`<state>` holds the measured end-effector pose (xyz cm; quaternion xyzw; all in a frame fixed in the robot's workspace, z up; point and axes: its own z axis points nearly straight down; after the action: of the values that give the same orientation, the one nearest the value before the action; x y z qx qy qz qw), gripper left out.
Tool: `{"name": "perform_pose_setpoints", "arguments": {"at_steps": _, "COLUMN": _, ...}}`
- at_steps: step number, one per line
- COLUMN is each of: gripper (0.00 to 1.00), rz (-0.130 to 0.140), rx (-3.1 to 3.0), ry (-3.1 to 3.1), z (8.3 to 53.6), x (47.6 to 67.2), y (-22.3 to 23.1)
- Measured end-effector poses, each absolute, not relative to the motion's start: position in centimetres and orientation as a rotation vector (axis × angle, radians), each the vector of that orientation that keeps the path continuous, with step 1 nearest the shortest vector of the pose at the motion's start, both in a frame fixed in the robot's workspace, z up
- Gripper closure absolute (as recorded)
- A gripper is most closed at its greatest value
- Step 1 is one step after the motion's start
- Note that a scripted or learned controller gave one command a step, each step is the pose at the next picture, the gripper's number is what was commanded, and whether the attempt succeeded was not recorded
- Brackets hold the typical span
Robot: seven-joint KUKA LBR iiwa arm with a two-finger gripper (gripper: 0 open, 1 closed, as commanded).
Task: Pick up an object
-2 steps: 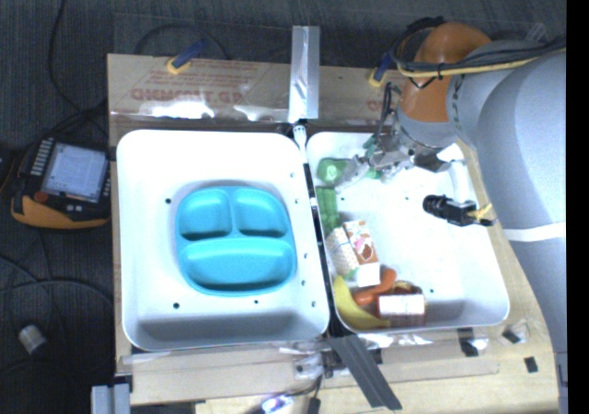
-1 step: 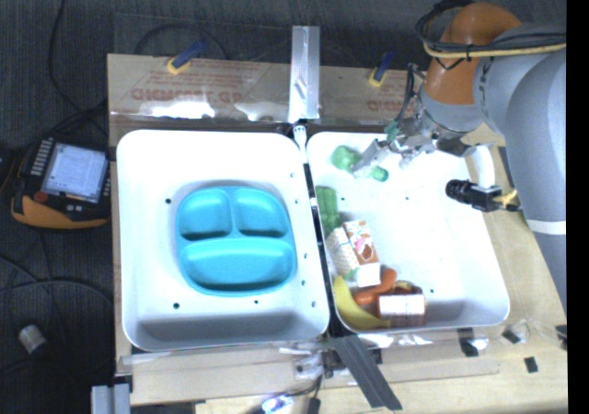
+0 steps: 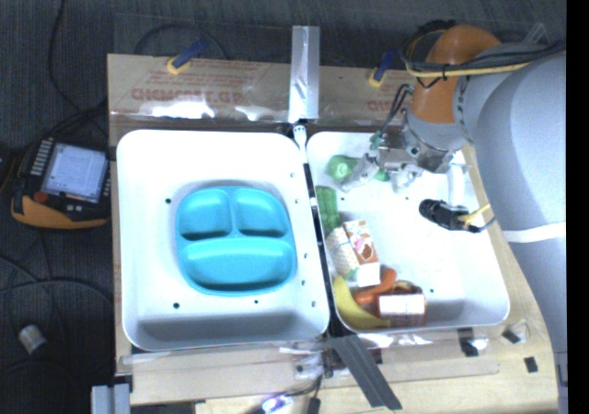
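The pincer (image 3: 391, 164) hangs low over the far part of the right bin (image 3: 460, 260), just beside a small green object (image 3: 342, 167) near the bin's far left corner; whether it is spread or closed cannot be told. The green object looks roundish, with no clear long axis. A banana (image 3: 352, 308) lies at the near left, curving along the wall. The left bin (image 3: 147, 219) holds a blue tray (image 3: 236, 239)

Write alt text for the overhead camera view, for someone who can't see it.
A grey robot arm's gripper hangs over the right white bin, near a small green object. Food items, including a banana, crowd that bin's left side. The left bin holds a blue divided tray.
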<state>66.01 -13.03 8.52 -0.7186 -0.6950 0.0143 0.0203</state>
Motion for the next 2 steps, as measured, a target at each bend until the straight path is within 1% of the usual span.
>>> {"name": "perform_pose_setpoints", "arguments": {"at_steps": 1, "gripper": 0.0, "rz": 0.0, "rx": -1.662, "ry": -2.665, "z": 18.4, "x": 63.8, "y": -6.3}}
{"name": "perform_pose_setpoints", "arguments": {"at_steps": 2, "gripper": 0.0, "rz": 0.0, "rx": -1.762, "ry": -2.6, "z": 13.0, "x": 66.8, "y": -10.2}}
